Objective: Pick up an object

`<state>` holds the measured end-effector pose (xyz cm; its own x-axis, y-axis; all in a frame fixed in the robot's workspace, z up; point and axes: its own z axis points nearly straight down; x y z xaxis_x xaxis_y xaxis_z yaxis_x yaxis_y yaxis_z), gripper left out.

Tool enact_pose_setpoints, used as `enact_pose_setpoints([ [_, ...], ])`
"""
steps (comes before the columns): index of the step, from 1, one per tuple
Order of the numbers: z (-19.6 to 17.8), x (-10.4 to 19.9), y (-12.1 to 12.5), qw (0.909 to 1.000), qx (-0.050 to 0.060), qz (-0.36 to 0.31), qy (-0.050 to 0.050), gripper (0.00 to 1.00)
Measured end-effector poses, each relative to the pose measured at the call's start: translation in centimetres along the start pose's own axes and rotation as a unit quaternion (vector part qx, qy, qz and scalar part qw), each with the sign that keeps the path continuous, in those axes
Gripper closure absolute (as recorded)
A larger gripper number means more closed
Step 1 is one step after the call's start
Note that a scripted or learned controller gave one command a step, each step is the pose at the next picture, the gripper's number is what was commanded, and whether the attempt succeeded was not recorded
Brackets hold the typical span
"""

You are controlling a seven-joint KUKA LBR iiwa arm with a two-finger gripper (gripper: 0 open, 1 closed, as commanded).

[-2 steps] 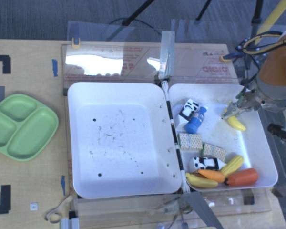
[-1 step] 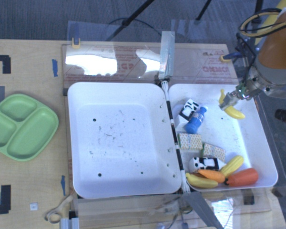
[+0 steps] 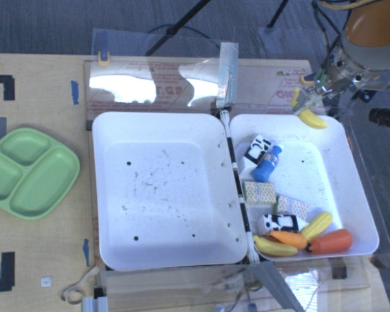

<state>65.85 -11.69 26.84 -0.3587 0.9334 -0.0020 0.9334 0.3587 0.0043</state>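
- The small yellow banana (image 3: pixel 312 118) is the likeliest target. It lies directly under the tool (image 3: pixel 310 100), touching or nearly touching its tip, over the far rim of the right bin (image 3: pixel 361 203).
- We cannot tell whether the tool is open or closed. Its tip is small and blurred against the banana, so we do not claim a hold.
- We judge the banana to be a sensible choice because it sits apart from everything else. That leaves room around it for a clean approach.
- The rim beneath it is the difficulty, since a banana resting half on an edge could tip or roll off when pressed.
- Below the tool and a little to its left, well apart from it, a blue bottle (image 3: pixel 266 164) leans against a black-and-white toy (image 3: pixel 258 149).
- Further from the tool, along the bin's near side, a patterned block (image 3: pixel 259 192), an orange carrot (image 3: pixel 288 238) and a red pepper (image 3: pixel 331 240) lie crowded together. Packed that tightly, we think they would be harder to single out.
- The left bin (image 3: pixel 159 187) lies well to the tool's left, past the divider.
- Furthest from the tool, a green divided plate (image 3: pixel 29 172) rests on the tabletop (image 3: pixel 39 83), which looks unrelated to this pick.
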Motion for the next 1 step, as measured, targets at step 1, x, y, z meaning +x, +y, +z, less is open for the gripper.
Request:
enact_pose_setpoints([
  [1, 3.11, 1.82, -1.87, 1.0000, 0.001, 0.002, 0.001, 1.00],
])
